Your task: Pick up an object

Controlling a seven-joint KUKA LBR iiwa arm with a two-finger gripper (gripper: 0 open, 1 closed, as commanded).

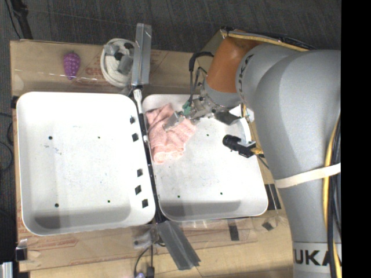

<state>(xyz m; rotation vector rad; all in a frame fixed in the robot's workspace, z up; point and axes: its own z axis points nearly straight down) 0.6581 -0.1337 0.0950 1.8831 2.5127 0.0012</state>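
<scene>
A crumpled pink cloth (167, 136) lies in the back left corner of the right bin (214, 190), against the divider between the bins. My gripper (175, 119) reaches in from the right and sits low over the cloth's upper part, its tip on or just above the fabric. The orange-banded wrist (223, 68) is behind it, above the bin's back rim. The cloth rests on the bin floor.
The left bin (75, 161) stands beside the right one. Behind it on the bench are a purple bumpy toy (71, 64), a white roll (117, 62) and a grey upright bar (142, 51). My arm's bulk covers the right side.
</scene>
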